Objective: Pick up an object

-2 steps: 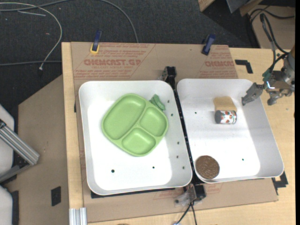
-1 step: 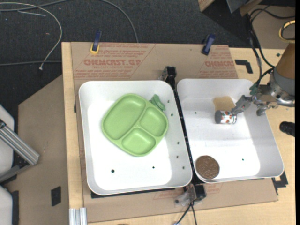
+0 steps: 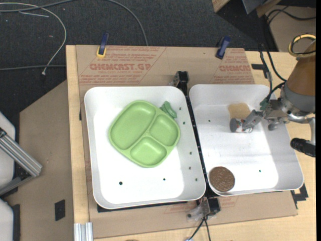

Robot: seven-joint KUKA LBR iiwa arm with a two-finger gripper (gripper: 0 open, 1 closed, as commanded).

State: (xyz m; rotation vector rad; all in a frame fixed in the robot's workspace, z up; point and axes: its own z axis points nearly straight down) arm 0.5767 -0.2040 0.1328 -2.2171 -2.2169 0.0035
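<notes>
My gripper (image 3: 241, 125) hangs low over the right bin (image 3: 281, 149), in its upper middle, at the end of the grey arm (image 3: 296, 102) that comes in from the right. Just above and left of the gripper lies a tan, flat block (image 3: 239, 108), close to it but apart. A small reddish spot shows at the gripper's tip; what it is cannot be made out. A brown round disc (image 3: 221, 178) lies at the right bin's front left corner. In the left bin (image 3: 100, 134) rests a light green divided plate (image 3: 144, 133), with a small dark green piece (image 3: 169, 110) at its upper right rim.
The two bins stand side by side on a cardboard-covered bench (image 3: 150, 64), held by blue clamps (image 3: 103, 43) at the back. Black cables (image 3: 268, 69) trail along the arm at the right. A black part (image 3: 304, 146) juts in over the right bin's right edge.
</notes>
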